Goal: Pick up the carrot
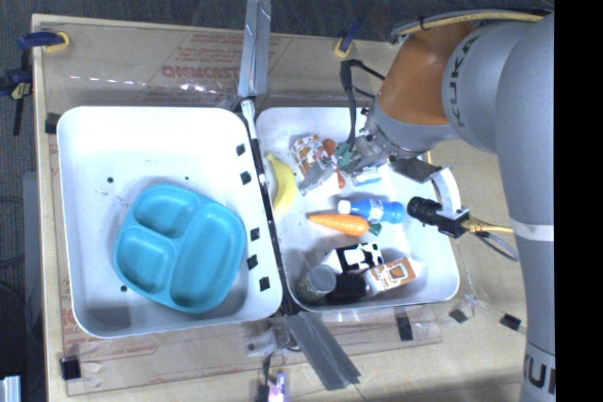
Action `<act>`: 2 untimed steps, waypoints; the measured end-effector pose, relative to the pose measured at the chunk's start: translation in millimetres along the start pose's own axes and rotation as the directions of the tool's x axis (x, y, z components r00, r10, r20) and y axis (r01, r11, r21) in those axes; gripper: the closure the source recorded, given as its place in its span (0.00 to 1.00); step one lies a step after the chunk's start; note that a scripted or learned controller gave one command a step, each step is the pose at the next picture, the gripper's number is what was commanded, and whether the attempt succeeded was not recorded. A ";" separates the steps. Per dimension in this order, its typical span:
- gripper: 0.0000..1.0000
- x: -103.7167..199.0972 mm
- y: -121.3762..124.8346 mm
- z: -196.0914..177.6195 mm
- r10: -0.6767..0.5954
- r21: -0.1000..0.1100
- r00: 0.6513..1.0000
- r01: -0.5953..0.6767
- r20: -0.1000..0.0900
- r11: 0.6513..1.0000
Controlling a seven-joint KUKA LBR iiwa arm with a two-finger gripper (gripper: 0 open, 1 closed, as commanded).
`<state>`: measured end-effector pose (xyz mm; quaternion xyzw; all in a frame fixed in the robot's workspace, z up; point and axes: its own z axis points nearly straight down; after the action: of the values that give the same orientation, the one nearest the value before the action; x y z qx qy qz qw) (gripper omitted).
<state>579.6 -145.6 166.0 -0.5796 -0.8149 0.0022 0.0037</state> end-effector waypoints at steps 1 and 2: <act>0.00 -14.0 -75.3 78.6 -0.082 -0.002 0.997 0.082 -0.002 0.997; 1.00 -14.1 -74.9 72.6 -0.087 0.002 0.996 0.087 -0.005 0.996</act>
<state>512.9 -183.4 93.9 -0.5437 -0.8393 0.0017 0.0066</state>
